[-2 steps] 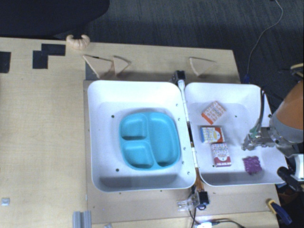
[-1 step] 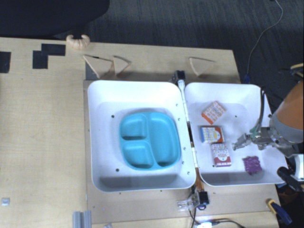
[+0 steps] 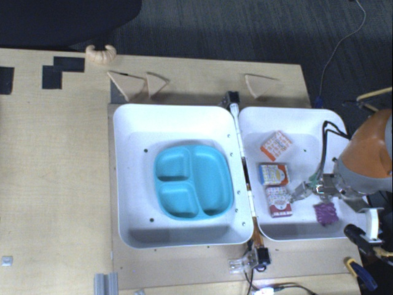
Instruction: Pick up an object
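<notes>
Pincer (image 3: 305,191) low in right bin (image 3: 307,118), reaching in from the right; tips apart or together, impossible to tell. Beside red-and-white packet (image 3: 279,202), likely the target. Purple object (image 3: 326,213) close behind. Blue tray (image 3: 193,180) in left bin (image 3: 132,134).

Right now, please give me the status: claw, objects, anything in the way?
Claw low in right bin, among the packets. Red packet beside it, not lifted. Purple object close by. Blue tray in left bin.
</notes>
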You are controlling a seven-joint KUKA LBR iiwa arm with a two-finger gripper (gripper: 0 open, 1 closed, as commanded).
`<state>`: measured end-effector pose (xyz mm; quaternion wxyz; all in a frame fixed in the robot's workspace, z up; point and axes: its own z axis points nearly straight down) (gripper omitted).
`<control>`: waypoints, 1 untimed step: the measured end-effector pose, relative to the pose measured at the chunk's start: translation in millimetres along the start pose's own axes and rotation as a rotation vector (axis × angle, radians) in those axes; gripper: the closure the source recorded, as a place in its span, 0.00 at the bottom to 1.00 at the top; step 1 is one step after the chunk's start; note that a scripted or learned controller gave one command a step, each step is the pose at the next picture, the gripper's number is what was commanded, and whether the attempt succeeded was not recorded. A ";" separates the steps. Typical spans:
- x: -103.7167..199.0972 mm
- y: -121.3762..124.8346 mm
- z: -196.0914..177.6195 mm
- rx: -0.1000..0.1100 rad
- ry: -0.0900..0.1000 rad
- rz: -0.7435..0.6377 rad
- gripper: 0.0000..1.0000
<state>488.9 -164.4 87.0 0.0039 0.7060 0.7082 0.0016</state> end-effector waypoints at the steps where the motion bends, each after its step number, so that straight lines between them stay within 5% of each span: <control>1: 0.2 2.5 -11.8 -0.006 0.000 -0.003 1.00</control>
